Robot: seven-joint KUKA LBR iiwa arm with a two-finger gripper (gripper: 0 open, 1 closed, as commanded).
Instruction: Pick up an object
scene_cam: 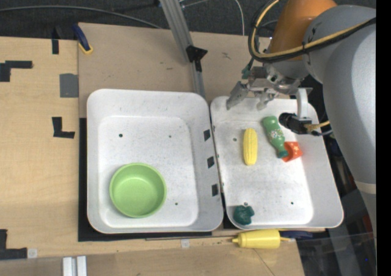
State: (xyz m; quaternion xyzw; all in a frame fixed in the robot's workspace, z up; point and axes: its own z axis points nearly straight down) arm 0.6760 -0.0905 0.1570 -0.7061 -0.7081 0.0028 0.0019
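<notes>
**Arm poised over the far edge of the right bin, fingers spread and holding nothing**

Nearest the camera, on the bench just outside the right bin's front rim, lies a yellow squeeze bottle [259,239] on its side, nozzle pointing left. No lettering can be read on it. Just behind it, in the front left corner of the right bin [317,207], sits a small dark green object [244,214], too small to identify.

In the left bin [101,110], a lime green bowl [138,190] stands upright in the front left part of the floor, apart from the walls.

Farther back, around the middle of the right bin, a yellow corn cob [250,146] lies lengthwise, pointing front to back. To its right, close but not touching, lies a green bottle [274,135] tilted slantwise, its lower end meeting a small orange-red piece [292,151]. Any label on the bottle is too blurred to read.

At the far rim of the right bin hangs the gripper [250,99], its two grey fingers spread apart with nothing between them. It is above and beyond the corn cob and the green bottle, touching neither. The grey arm [351,61] and its orange band [299,18] come in from the right, with yellow and black cables looping around the wrist.

Beyond the bins, a grey metal pole [174,15] crosses the bench slantwise. Black tape marks [60,128] show on the wood at left; none forms readable writing.
</notes>
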